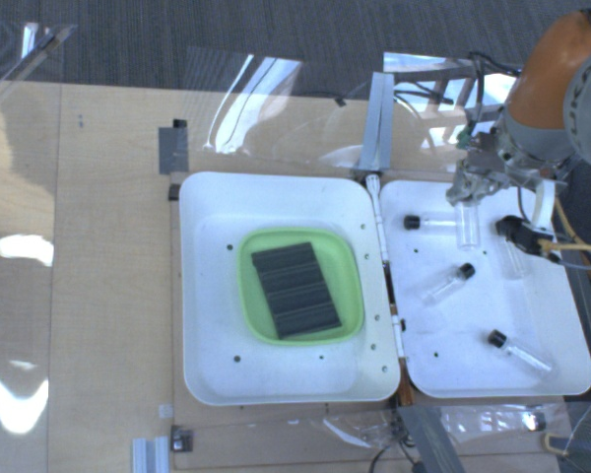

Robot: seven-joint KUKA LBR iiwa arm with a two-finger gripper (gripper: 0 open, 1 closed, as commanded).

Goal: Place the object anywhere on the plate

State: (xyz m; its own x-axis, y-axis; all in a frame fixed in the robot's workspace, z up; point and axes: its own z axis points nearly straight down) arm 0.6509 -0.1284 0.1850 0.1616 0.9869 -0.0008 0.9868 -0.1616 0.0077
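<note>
Vials (pixel 446 284) lie loose in the right bin (pixel 571 363); gripper (pixel 470 227) hovers at its twelve o'clock edge, finger state indeterminable.

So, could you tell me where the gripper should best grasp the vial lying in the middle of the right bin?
Probably mid-barrel on the clear tube of the vial, coming straight down with fingers across its width; it lies flat on a diagonal, black cap up-right, with free floor on both sides.
</note>
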